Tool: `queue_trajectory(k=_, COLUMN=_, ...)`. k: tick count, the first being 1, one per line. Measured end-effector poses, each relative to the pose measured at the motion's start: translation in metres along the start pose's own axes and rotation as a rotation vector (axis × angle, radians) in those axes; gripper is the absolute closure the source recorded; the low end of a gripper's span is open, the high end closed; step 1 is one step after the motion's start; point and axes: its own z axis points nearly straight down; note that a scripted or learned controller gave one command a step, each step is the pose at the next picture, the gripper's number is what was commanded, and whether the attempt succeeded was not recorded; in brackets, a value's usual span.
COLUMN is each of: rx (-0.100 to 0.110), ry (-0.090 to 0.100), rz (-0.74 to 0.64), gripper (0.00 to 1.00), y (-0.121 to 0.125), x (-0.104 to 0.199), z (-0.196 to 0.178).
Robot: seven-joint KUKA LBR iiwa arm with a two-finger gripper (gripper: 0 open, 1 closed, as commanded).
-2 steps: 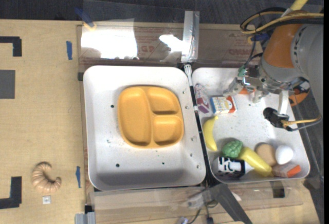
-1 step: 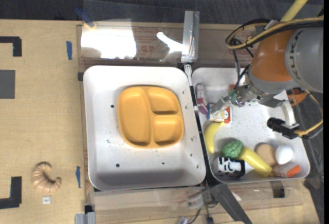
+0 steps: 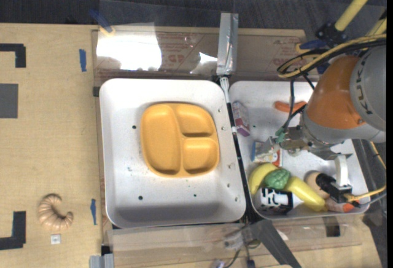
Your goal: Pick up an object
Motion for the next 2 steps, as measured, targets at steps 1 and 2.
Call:
queue_trajectory(k=1, rx=0.012, ry=0.001, rz=-0.312, gripper=0.0, y=0.039, x=-0.003, z=0.003)
queue_trajectory(k=2, rx=0.02, ry=0.008, rz=-0.609, gripper=0.0, y=-0.001, x=0.036, z=-0.091)
